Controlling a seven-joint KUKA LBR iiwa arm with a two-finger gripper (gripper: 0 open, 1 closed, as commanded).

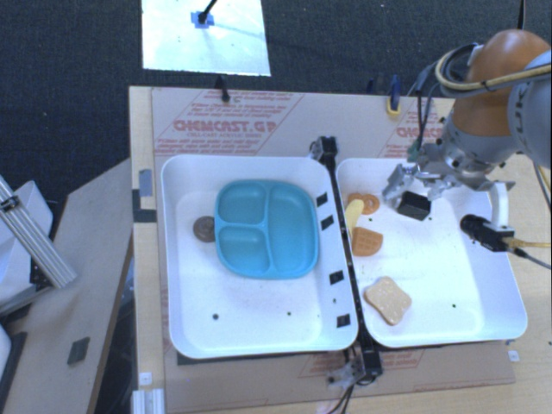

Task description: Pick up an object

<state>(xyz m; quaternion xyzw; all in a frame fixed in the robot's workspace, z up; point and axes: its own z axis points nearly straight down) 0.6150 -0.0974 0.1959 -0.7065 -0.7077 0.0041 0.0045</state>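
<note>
My gripper (417, 188) hangs over the far part of the right bin (483, 317), reaching in from the right. A small black block (415, 206) sits directly under its tip, touching or very close to it; whether it is gripped is unclear. Left of the gripper lie an orange round biscuit (368, 203) and a yellow piece (353, 210). An orange wedge (366, 241) lies a little nearer the camera. A slice of toast (388, 300) rests near the bin's front left.
The left bin (190, 317) holds a blue divided plate (264, 228) with a small brown disc (204, 228) at its left edge. A black-clipped divider (338, 240) separates the bins. A white sheet (204, 24) lies beyond the bench.
</note>
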